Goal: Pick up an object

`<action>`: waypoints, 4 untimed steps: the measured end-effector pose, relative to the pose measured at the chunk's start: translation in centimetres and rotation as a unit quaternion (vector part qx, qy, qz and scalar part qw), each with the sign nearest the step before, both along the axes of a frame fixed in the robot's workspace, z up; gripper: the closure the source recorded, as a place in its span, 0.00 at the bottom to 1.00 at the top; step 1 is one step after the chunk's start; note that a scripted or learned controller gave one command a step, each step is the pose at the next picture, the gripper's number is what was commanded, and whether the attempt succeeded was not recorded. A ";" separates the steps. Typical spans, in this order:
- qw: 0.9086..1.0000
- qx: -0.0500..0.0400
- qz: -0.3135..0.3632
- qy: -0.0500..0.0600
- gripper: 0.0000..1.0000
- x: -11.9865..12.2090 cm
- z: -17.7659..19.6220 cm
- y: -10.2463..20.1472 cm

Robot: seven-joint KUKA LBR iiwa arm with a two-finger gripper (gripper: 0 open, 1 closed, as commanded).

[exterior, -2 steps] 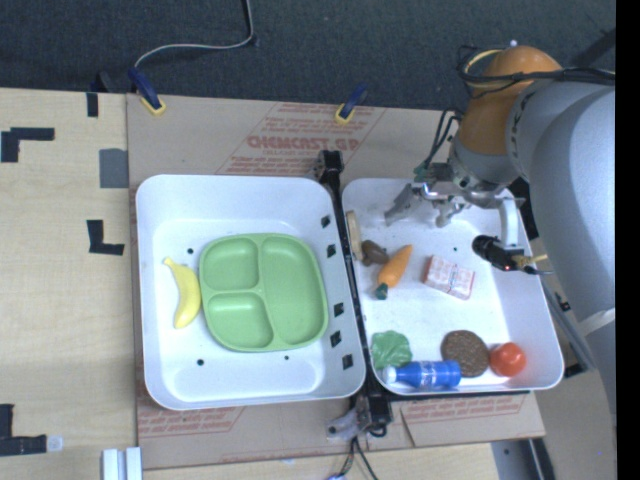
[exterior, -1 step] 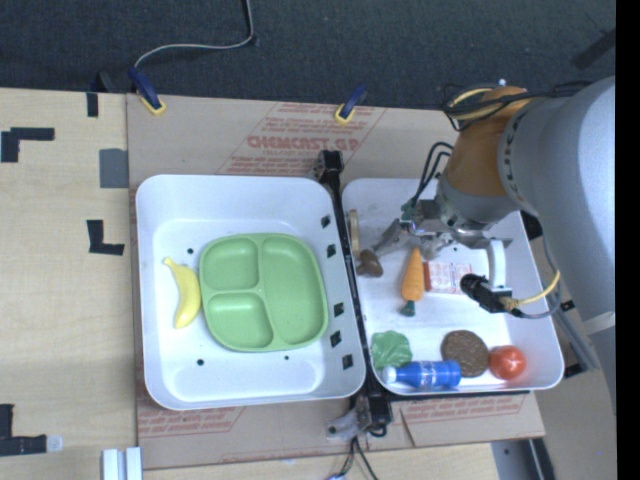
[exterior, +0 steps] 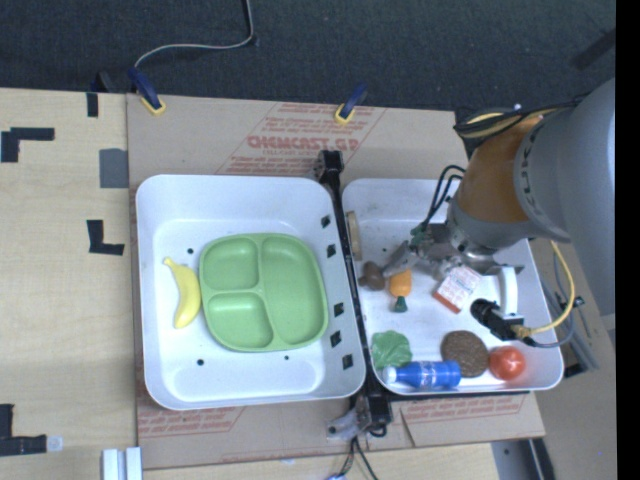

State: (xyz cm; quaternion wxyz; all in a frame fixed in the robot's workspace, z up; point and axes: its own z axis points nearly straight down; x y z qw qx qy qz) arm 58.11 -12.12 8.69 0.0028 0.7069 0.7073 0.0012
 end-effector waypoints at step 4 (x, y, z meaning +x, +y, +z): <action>1.000 0.000 0.000 0.001 1.00 -0.6 0.9 1.6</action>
